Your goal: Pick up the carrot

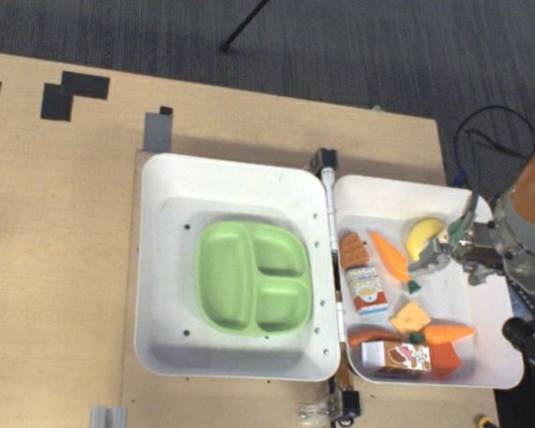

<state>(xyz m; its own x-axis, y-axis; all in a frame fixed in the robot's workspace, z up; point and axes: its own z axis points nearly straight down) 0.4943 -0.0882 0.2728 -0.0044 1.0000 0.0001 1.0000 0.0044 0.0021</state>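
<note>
Two carrots lie in the right bin [485, 305]. One carrot [390, 256] lies slantwise near the bin's middle, its green end pointing toward the front right. The other carrot [446, 335] lies near the front wall with its green top to the left. My gripper [436, 255] hangs over the right bin, just right of the slanted carrot and next to a yellow banana [422, 236]. Nothing shows held in it.
The right bin also holds a brown snack pack [353, 250], a small white carton [366, 290], a cheese wedge [411, 317], a red sausage [367, 337] and a brown drink carton [406, 357]. A green divided plate [254, 278] sits in the left bin [166, 246].
</note>
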